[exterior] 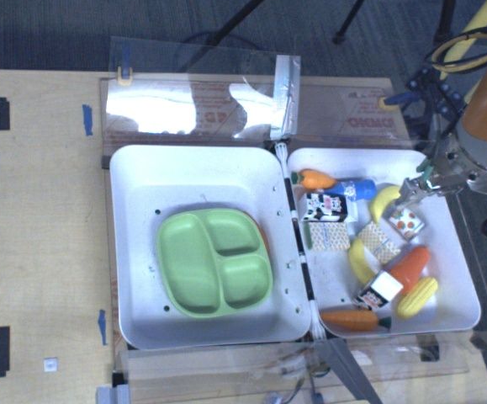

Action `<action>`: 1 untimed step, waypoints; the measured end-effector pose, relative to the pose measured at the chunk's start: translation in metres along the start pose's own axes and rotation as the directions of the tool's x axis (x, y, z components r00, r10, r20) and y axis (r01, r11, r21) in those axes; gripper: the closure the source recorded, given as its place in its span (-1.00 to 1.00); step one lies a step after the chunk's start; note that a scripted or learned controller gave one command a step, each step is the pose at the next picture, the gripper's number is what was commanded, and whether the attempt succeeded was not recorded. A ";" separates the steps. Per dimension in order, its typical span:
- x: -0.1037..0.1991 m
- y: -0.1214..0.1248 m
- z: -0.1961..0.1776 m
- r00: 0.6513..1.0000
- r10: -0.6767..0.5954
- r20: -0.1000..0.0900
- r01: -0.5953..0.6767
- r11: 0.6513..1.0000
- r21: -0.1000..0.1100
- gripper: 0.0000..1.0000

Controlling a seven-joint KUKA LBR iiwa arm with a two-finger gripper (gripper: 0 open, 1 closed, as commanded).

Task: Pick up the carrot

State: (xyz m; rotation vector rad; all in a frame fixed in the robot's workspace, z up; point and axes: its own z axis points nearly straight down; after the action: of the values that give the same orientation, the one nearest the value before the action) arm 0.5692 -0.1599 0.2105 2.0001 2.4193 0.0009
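Camera view: gripper (418,185) over the right bin (466,297), carrot (351,319) lying apart from it.
I see the carrot, a smooth orange taper with a green stub, flat against the bin's near wall, beside a yellow corn-shaped toy (420,295). A second carrot-like piece (316,179) lies at the far wall. The left bin (134,225) holds a matte green divided plate (216,262). I cannot tell how the metallic fingers stand; they hover near a small patterned box (406,223).

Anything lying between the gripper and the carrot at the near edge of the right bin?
Yes. The gripper is over the far right of the right bin; the carrot lies at the near wall. Between them lie a small dotted box, an orange-red piece and a yellow piece.
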 end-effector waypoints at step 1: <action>-0.015 0.014 -0.002 0.952 0.307 0.001 -0.307 0.952 0.000 1.00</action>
State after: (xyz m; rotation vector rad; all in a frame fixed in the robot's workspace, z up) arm 0.5862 -0.1717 0.2125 2.3516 2.0782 0.0004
